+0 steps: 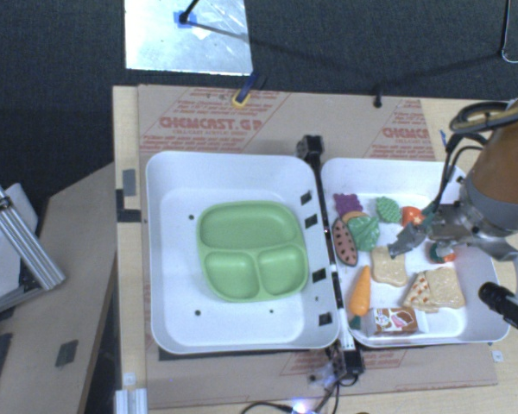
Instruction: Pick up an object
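Observation:
The right bin [453, 172] holds toy food. In it are purple grapes [347, 203], a green broccoli piece [387, 208], a red tomato [412, 216], a leafy green piece [363, 229], a watermelon slice [344, 244], an orange carrot [360, 290], a slice of toast [388, 268], a sandwich wedge [437, 289] and a brown snack packet [395, 320]. My gripper [406, 241] reaches in from the right and hangs low over the bin's middle, just above the toast and beside the tomato. A small red-orange item [441, 253] lies partly hidden under the wrist.
The left bin [168, 188] carries a green divided plate [246, 250]. A black divider strip [321, 231] runs between the bins. The arm's bulk [505, 179] covers the right bin's far right corner. A metal sheet [188, 24] lies beyond the bench.

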You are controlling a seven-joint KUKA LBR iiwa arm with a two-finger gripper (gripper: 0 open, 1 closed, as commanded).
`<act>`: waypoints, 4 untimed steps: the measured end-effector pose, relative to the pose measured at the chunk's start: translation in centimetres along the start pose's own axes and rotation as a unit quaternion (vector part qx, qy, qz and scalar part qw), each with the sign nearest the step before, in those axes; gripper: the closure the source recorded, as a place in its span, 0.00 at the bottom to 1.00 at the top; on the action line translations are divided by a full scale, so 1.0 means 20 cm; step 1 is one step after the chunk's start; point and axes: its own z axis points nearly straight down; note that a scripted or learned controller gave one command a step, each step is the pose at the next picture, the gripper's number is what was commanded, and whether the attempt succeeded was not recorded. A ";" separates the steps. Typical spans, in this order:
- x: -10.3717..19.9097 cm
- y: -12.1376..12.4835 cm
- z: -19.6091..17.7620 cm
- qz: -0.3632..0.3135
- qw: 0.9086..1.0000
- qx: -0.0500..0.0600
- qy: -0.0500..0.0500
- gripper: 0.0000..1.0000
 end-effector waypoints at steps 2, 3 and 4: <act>-0.01 0.02 0.18 0.000 1.000 -0.004 0.000 0.00; -0.05 0.02 0.42 0.000 1.000 -0.004 -0.001 0.00; -0.05 0.03 0.67 0.000 1.000 -0.006 -0.002 0.00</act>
